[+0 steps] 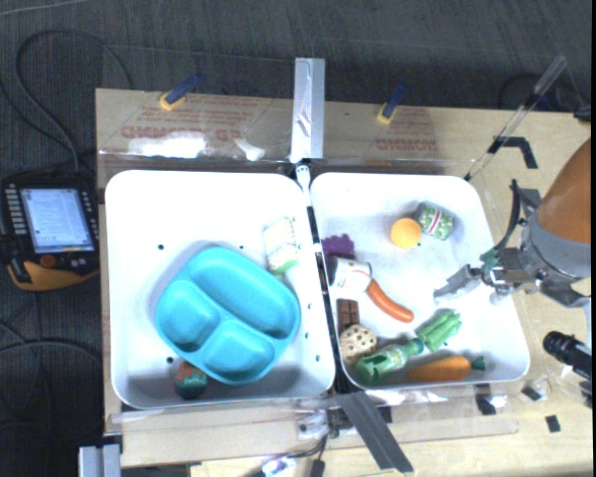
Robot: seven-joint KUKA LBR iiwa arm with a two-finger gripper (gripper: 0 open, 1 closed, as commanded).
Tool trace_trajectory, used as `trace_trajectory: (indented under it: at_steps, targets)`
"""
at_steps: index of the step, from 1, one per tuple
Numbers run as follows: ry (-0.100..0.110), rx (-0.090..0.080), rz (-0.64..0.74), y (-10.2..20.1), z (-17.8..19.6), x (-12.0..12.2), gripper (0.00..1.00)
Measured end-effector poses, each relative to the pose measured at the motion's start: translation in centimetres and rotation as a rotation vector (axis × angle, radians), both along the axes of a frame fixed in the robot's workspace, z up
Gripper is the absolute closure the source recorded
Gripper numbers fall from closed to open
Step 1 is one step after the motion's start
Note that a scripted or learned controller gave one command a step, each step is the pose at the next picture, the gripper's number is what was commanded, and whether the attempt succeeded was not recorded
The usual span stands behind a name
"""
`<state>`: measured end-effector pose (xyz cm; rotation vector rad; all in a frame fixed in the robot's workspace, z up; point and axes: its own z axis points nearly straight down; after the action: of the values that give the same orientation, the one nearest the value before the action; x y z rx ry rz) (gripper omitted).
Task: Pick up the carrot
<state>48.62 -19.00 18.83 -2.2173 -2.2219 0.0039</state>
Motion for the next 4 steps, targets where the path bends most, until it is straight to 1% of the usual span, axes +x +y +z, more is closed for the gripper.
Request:
trace_trajectory:
  at_steps: [1, 2, 3, 4]
  targets:
    - [-0.002, -0.002, -0.229, 0.0, 6.2, -0.1, 0.0]
    - [-0.001, -0.002, -0.012, 0.9, -0.9, 8.6, 0.0]
    - [-0.003, -0.004, 0.2, 1.5, 0.2, 14.3, 0.0]
    - [-0.011, -0.004, 0.628, 2.1, -9.8, 13.5, 0.0]
